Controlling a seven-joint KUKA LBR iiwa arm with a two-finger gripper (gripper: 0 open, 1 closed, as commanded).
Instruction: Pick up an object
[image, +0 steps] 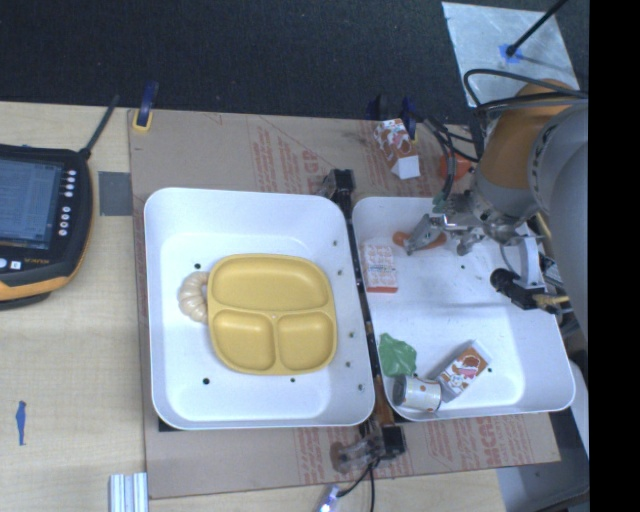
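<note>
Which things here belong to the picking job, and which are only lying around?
For the job: gripper, pink packet, green piece, small cup, snack pack, yellow tray.

Lying about: handheld controller, cardboard sheet, carton.

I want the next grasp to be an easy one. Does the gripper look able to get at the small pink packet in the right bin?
Probably yes. The pink packet lies flat by itself near the right bin's left wall, nothing on it, and the gripper hovers just beside it. The wall close by may crowd one finger.
</note>
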